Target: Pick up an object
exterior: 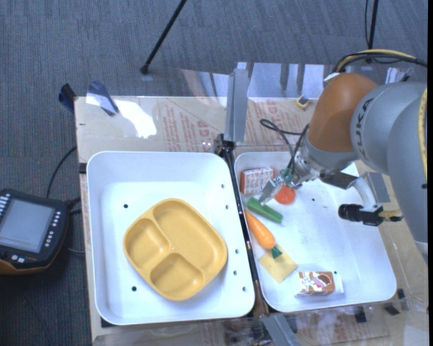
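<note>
Two white bins sit side by side on the bench. The left bin (105,193) holds a yellow divided plate (175,248) with three compartments, lying flat near the bin's middle.

The right bin (361,254) holds the loose items. A small carton with red print (256,180) lies near the bin's upper left corner. Just below it is a green stick-shaped piece (264,210), then an orange carrot (260,231) lying at a slant near the left wall. A pale yellow cheese-like slab (278,264) sits below the carrot's dark green end, touching or nearly touching it. A second small printed packet (318,283) lies near the bin's lower edge, well apart from the rest.

The arm (386,132) enters from the right; its orange band hides much of the bin's upper right corner. The gripper (283,186) is down in the upper left part of the right bin, its tip right at a red round object (286,195), tomato-like, which lies between the carton and the green piece. The tip is small and partly merged with the red object and the carton, so I cannot tell the finger state, nor whether the red object is gripped or only touched.

A black cylindrical part (359,213) juts over the bin's right side; its attachment is unclear. A teach pendant (22,229) rests on the floor at left, partly cut off.
</note>
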Controlling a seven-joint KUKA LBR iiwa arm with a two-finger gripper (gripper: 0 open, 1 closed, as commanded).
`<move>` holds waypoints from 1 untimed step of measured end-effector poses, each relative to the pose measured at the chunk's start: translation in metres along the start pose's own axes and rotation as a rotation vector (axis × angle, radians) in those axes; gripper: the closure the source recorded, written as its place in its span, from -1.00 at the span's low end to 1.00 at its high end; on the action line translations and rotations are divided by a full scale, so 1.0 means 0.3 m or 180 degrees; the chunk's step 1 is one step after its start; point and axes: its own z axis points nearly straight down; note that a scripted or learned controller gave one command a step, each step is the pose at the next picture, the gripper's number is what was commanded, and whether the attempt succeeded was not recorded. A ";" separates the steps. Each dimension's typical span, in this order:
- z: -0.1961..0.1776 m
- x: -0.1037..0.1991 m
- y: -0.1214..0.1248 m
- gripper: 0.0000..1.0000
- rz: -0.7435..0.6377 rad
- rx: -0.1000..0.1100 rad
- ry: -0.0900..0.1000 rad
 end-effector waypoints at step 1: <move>-0.030 0.001 0.000 1.00 0.0004 0.0003 0.0004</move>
